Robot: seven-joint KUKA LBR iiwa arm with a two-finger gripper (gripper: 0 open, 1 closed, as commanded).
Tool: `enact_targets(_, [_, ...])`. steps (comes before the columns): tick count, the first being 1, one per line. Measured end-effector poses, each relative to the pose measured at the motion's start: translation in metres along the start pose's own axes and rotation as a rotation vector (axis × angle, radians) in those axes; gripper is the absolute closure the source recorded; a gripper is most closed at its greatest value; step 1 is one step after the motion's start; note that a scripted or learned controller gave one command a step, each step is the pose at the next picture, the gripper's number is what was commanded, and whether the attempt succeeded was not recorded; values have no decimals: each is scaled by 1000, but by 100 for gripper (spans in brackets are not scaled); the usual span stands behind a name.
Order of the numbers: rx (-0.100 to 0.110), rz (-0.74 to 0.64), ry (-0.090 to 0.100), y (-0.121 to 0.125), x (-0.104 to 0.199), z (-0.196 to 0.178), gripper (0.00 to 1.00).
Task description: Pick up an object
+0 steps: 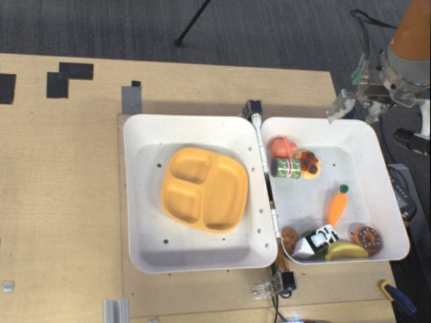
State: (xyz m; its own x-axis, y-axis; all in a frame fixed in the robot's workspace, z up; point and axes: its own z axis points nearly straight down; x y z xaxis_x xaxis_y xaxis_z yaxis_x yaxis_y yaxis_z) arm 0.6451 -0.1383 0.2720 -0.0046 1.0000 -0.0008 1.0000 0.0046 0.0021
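Camera view, left to right: shallow white left bin [138, 200] bearing a yellow three-compartment plastic plate [205, 188], flat near its middle. Shallow white right bin [374, 155] just beside it, holding small toy foods: pink lumpy piece [283, 146] at the top left, touching a green-and-white can [287, 169] lying on its side and a dark berry-topped tart [309, 161]; orange carrot with green top [337, 206] near the middle; along the lower wall (crowded together) a brown pretzel-like piece [290, 237], a black-and-white object [318, 239], a yellow banana [346, 250] and a chocolate doughnut [368, 237]. Gripper [358, 94] up beyond the right bin's far corner, above no object, holding nothing visible; finger spread too blurred to tell.
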Motion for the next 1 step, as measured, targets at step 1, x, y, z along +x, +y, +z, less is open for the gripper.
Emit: enact_targets(1, [-2, -151, -1, -15, -53, 177, 0])
